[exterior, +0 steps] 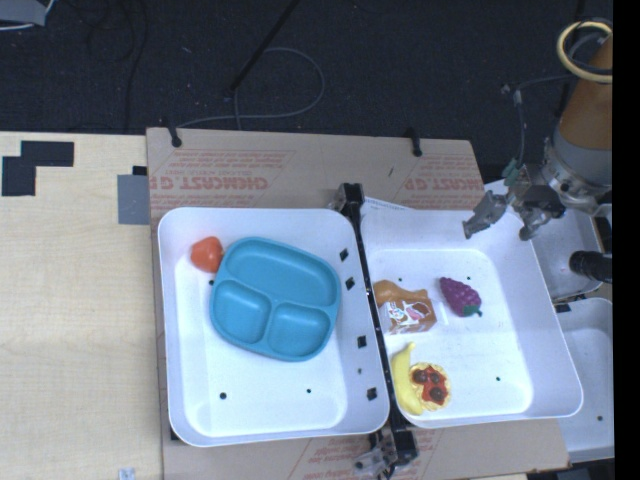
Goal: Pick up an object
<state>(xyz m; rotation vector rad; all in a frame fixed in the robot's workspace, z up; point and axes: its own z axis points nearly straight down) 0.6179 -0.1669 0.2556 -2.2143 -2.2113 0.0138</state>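
Spread apart, the two fingers [478, 218] hold nothing that I can see; one tip shows near the right bin's back edge and the other sits a little to its right. I read the gripper [505, 220] as hanging over the far right corner of the right bin [520, 368], well apart from every item in it. Behind it I see the arm [585, 133], grey at the wrist with an orange section above, coming in from the right.

Inside the right bin I count four things, all toward its left half. I see a purple piece [460, 295], like a bunch of grapes, lying nearest the middle. Just left of it lies a brown and white packet [405, 310], close to the divider between the bins. Below that I see a banana [401, 370] along the left wall, and touching its right side a small yellow round with red topping [431, 386], like a toy pizza.

Over in the left bin [200, 398] I see a blue tray [274, 298] with three compartments, lying flat and tilted a bit to the frame. Next to its upper left corner I see a red-orange ball [207, 254], like a tomato, near the bin's back left corner. Both bins rest on a cardboard sheet [300, 173] on the bench.
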